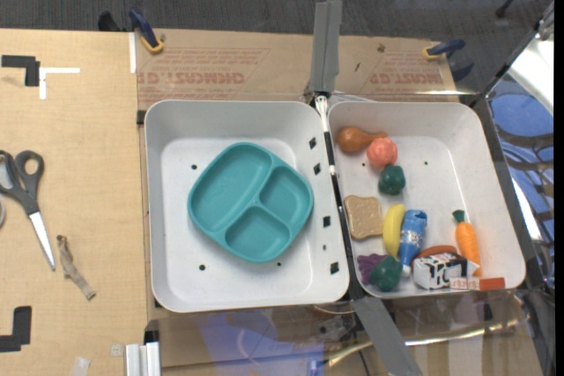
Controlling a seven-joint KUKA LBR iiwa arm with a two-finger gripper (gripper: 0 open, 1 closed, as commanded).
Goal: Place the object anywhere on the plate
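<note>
Plate (251, 202) in the left bin (167, 189); toy foods (401, 224) in the right bin (480, 163).

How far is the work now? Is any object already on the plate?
Nothing looks done: the teal plate in the left bin has no object in any of its compartments. Nothing is in hand. All the toy foods, such as the carrot, banana and bread slice, lie in the right bin. Picking one and placing it on the plate is all left to do.
</note>
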